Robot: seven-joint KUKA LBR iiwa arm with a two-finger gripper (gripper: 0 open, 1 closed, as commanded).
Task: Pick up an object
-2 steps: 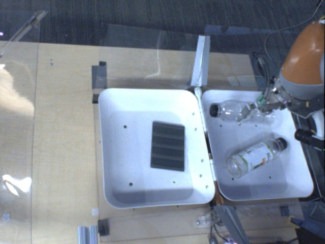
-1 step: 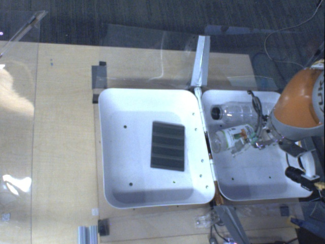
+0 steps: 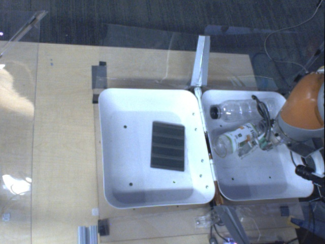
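Claw (image 3: pixel 265 139) low in the right bin (image 3: pixel 264 184), jaw state unreadable — labelled bottle (image 3: pixel 236 138) just left of it, long axis pointing toward it, clear bottle (image 3: pixel 234 110) beyond.

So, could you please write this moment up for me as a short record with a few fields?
left bin: holds a dark ridged pad, lying flat near the middle
right bin: holds two clear plastic bottles
upper bottle: on its side, dark cap toward the left bin
lower bottle: on its side, labelled, tilted
arm: over the right bin's right side
claw: at the lower bottle's right end; grip unclear
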